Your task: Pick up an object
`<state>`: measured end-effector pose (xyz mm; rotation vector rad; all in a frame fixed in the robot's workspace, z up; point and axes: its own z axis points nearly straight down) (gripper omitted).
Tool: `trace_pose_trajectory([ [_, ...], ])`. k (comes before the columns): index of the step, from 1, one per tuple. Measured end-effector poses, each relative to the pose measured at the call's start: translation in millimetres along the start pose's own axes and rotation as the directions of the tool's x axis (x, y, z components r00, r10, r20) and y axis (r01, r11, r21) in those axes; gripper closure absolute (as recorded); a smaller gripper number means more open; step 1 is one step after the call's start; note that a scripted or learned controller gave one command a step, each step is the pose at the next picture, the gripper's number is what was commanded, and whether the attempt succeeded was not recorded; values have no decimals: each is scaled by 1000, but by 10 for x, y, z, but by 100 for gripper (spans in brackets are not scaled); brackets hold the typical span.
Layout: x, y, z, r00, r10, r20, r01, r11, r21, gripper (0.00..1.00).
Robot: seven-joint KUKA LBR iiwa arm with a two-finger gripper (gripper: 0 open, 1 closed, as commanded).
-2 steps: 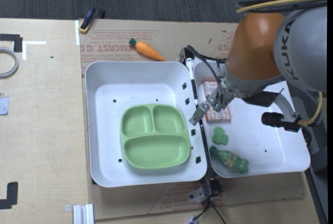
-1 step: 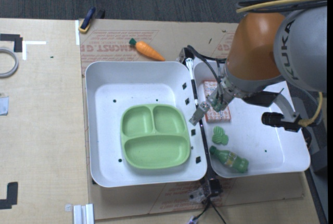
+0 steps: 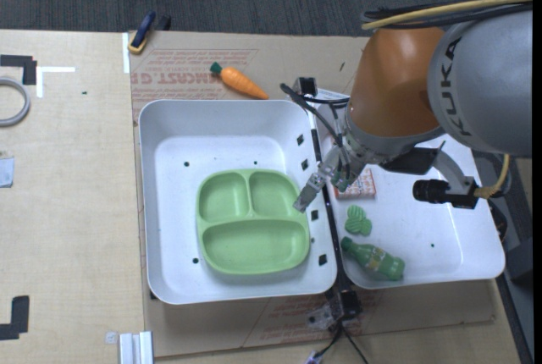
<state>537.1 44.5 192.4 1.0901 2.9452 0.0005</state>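
Step in hand, as I judge it: the approach, before any grasp. Nothing sits between the fingers of the gripper (image 3: 315, 189), so no object is picked yet.

Gripper state: the 2 fingers look slightly apart, with a thin gap between the tips, clamped on nothing. The tips hang over the shared rim between the 2 bins, just past the 3 o'clock edge of the green divided plate (image 3: 252, 223) that lies in the left bin (image 3: 169, 142).

Candidate objects, all in the right bin (image 3: 474, 244):
- a small red-and-white box (image 3: 362, 184), at 3 o'clock from the gripper and just beside it, partly under the wrist;
- a small green leafy toy (image 3: 359, 223), at 5 o'clock from the gripper, near;
- a green bottle (image 3: 374, 261) lying on its side, also at 5 o'clock, farther, near the bin's lower rim.
A toy carrot (image 3: 240, 81) lies outside the bins on the desk (image 3: 68, 210), at 11 o'clock from the gripper, well apart.

Arm pose: the arm (image 3: 423, 83) comes in from 3 o'clock, its orange band over the right bin's upper left part, wrist angled down toward 7 o'clock.

Next move, my judgement: shift the tips off the rim toward 1 object, most readily the box or the leafy toy, centre over it, descend and close. Risk: the fingers striking the rim.
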Motion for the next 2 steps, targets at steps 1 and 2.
trace_pose_trajectory([
  [1, 166, -375, 0, 958, -286, 0, 286, 958, 0, 0],
  [2, 151, -365, -100, 959, -283, 4, 283, 959, -2, 100],
])
